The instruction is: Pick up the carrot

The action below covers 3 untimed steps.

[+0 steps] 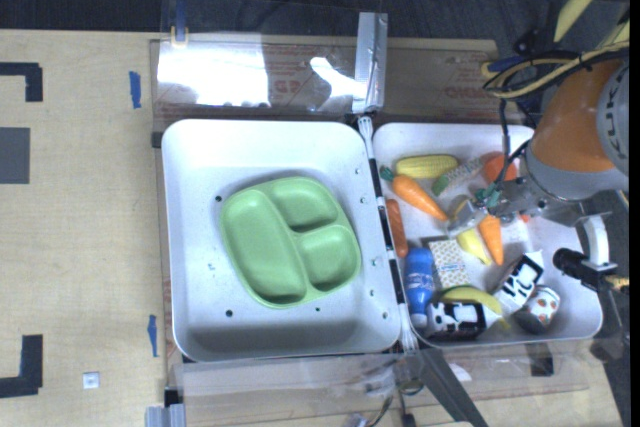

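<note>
An orange carrot [420,198] lies tilted in the upper left of the right bin [590,320], just under a yellow corn cob [427,165]. A smaller orange carrot-like piece [491,238] lies near the bin's middle. Another thin orange piece [397,225] rests along the bin's left wall. My gripper [497,202] hangs low over the bin's middle, right of the tilted carrot and just above the smaller orange piece. The arm's grey wrist and orange band [572,127] cover the bin's upper right. An orange object [500,167] shows partly behind the gripper.
The left bin [200,155] holds a green divided plate [290,240]. Crowding the right bin are a blue bottle [420,277], a banana [470,295], a black-and-white toy [455,317], a black box [521,277] and a checkered packet [450,260].
</note>
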Each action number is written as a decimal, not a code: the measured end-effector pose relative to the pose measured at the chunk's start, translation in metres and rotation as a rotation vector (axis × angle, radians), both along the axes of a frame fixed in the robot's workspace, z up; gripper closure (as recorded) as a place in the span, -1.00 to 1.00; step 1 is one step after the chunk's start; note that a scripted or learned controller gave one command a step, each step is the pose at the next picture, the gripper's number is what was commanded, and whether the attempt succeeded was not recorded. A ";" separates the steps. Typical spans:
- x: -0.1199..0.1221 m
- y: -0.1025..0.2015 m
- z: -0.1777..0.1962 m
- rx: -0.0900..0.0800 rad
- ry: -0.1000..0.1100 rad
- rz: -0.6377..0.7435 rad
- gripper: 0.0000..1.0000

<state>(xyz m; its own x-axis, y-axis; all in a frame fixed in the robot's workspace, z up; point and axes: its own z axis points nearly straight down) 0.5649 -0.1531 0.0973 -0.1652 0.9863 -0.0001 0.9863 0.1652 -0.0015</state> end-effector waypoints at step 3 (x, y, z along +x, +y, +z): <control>0.030 0.072 0.122 -0.001 0.002 -0.090 -1.00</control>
